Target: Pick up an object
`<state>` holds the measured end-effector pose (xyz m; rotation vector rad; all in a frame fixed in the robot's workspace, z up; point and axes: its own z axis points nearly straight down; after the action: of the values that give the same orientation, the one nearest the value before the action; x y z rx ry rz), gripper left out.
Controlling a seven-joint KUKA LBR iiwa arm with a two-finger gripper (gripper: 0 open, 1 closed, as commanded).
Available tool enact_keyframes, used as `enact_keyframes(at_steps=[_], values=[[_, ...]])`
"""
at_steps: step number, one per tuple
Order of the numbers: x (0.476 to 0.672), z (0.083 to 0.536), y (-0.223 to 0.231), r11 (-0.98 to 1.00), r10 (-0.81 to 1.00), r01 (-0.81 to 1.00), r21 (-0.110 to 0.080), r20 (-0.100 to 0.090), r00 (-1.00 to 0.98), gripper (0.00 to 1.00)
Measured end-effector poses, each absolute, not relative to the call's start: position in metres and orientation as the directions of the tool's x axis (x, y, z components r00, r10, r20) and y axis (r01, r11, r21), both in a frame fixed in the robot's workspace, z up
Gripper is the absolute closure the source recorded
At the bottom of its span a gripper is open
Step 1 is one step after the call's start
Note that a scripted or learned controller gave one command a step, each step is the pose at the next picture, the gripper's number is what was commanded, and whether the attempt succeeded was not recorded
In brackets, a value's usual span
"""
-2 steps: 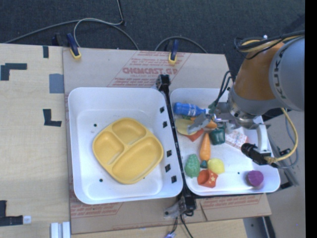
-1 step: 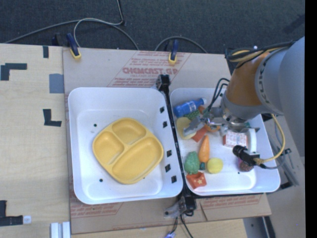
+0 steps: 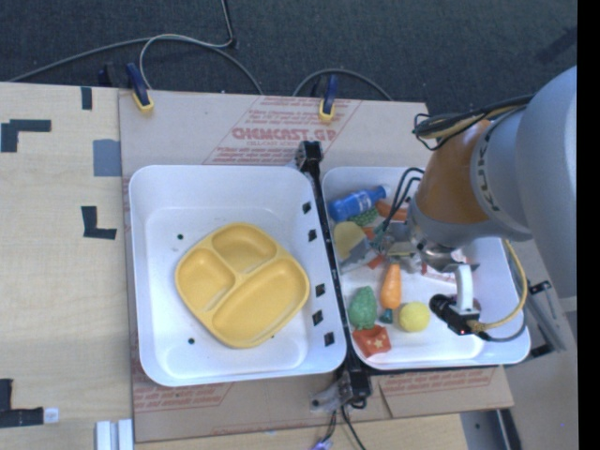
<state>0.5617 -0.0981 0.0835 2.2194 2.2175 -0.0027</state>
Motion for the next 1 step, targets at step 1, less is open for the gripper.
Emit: enact_keyframes(at_steps=[1], values=[[0.5258, 0.0838, -0.1111, 0.001, 1.000, 1.000, 0.004, -0.002, -0.001, 0.00]])
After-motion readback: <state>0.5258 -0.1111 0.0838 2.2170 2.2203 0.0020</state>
